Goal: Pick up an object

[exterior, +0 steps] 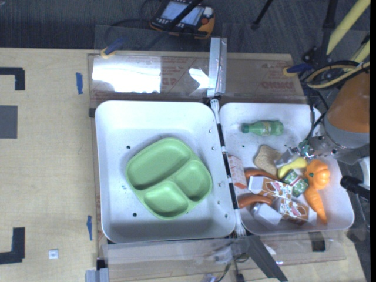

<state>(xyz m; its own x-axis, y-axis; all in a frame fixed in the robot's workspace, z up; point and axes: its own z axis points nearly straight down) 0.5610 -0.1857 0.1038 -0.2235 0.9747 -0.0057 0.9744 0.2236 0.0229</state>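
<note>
Wooden bench, glossy white bins, moulded green divided tray, tool grip unclear

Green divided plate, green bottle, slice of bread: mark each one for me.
green divided plate [169, 178], camera view, on the ridge between its compartments
green bottle [264, 127], camera view, on the middle of its body
slice of bread [267, 158], camera view, on its flat face

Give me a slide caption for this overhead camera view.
Grey arm over right white bin of toy food; green divided plastic plate in left white bin.
</note>
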